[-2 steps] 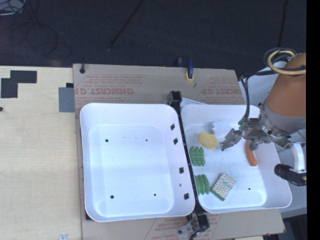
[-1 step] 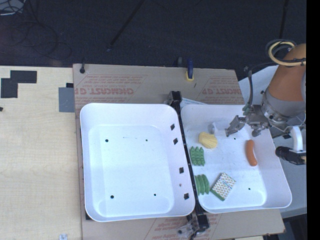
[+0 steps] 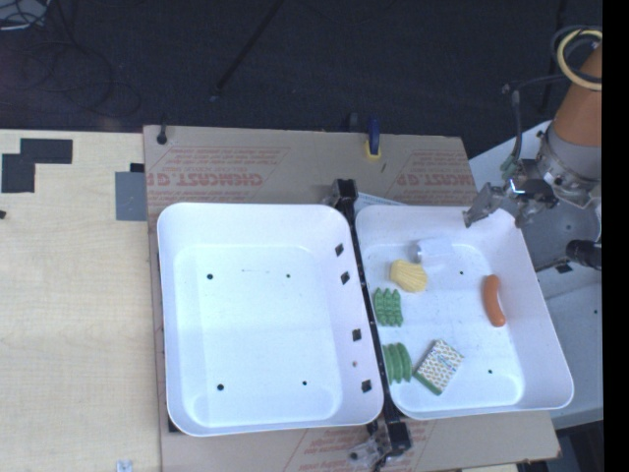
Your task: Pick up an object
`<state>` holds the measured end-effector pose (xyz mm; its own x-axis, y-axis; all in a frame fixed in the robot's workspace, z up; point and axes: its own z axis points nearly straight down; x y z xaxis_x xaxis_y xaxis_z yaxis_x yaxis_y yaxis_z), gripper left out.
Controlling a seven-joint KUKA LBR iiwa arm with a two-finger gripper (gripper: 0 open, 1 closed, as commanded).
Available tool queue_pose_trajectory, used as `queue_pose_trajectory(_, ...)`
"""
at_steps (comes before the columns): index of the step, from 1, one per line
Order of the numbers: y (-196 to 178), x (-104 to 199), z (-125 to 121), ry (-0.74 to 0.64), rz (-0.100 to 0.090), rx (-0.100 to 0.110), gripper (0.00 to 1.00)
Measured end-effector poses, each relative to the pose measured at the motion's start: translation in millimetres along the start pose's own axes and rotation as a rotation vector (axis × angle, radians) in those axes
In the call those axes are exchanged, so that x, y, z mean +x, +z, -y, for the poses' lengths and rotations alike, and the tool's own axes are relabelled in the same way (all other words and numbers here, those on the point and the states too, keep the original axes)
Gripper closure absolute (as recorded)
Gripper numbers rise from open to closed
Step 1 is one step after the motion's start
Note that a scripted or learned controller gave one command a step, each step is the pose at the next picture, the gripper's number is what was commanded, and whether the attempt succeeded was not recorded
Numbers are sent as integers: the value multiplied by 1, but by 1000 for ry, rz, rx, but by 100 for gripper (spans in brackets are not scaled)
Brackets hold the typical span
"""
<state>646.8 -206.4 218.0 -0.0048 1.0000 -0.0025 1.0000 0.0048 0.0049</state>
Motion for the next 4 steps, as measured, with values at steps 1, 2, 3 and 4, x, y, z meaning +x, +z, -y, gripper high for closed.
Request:
queue_pose_trajectory(1,-8,1,2,-2,-1,6,100)
queue_pose_trajectory(2,-60,104,1,-3,-3,3,100)
queue_pose_trajectory(3,-88,76,100,9,-4,10,100)
queue_pose_trajectory(4,-43,81,162,7,-5,15,100)
